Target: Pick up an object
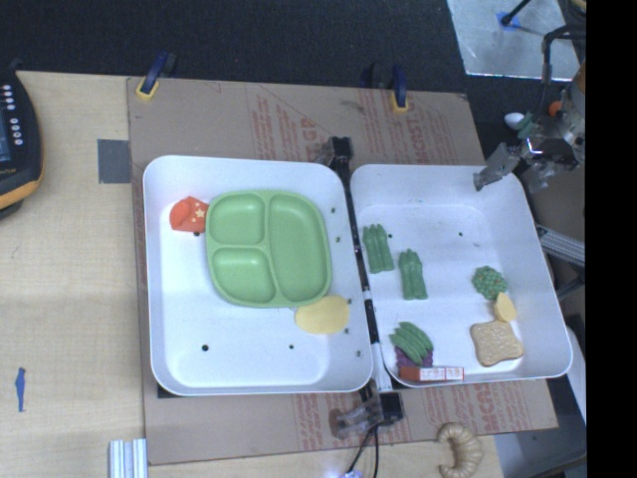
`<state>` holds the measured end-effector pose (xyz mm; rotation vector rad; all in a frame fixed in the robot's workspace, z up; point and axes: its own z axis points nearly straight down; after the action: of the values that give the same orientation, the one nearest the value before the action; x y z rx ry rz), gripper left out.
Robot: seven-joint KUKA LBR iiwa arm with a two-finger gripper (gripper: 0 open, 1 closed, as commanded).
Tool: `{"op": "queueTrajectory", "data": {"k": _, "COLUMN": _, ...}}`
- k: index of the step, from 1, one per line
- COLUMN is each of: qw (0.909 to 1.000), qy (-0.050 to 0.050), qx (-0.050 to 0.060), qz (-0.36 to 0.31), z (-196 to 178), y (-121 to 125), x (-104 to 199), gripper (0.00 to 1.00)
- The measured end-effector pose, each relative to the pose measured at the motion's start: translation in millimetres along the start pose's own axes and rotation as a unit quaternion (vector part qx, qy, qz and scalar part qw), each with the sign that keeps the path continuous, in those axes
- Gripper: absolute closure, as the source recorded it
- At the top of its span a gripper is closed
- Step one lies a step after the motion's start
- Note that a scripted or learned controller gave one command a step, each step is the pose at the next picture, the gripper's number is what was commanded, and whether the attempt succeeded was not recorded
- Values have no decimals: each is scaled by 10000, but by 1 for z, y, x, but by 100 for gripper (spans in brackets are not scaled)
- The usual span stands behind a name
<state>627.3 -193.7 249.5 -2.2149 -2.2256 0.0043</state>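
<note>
The right bin (pixel 453 202) holds two green vegetable pieces (pixel 377 248) (pixel 412 274), a small broccoli (pixel 488 281), a yellow bit (pixel 506 307), a tan toast slice (pixel 495 342), a purple-and-green bunch (pixel 412 342) and a red-and-white packet (pixel 434 373). In the left bin (pixel 179 352) lie a green divided plate (pixel 269 247), a red piece with a star (pixel 187 214) and a pale yellow piece (pixel 322 315). My gripper (pixel 506 163) hangs over the right bin's far right corner, well away from all the objects, with nothing seen in it.
Both bins sit on a cardboard sheet (pixel 249 122) held by blue and yellow clamps (pixel 399 90) at the far edge. A black-and-orange pendant (pixel 15 137) lies at the far left. A brown curled item (pixel 460 449) rests near the front edge.
</note>
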Motion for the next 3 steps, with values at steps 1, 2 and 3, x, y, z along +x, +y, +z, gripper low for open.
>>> {"op": "queueTrajectory", "data": {"k": 1, "qw": 10000, "qy": 25, "qx": 67, "qz": 0, "z": 136, "y": -79, "x": 37, "gripper": 0}}
{"op": "queueTrajectory", "data": {"k": 2, "qw": 10000, "qy": -14, "qx": -5, "qz": -23, "z": 159, "y": -57, "x": 93, "gripper": 0}}
{"op": "queueTrajectory", "data": {"k": 3, "qw": 10000, "qy": -4, "qx": 7, "qz": -5, "z": 147, "y": -58, "x": 90, "gripper": 100}}
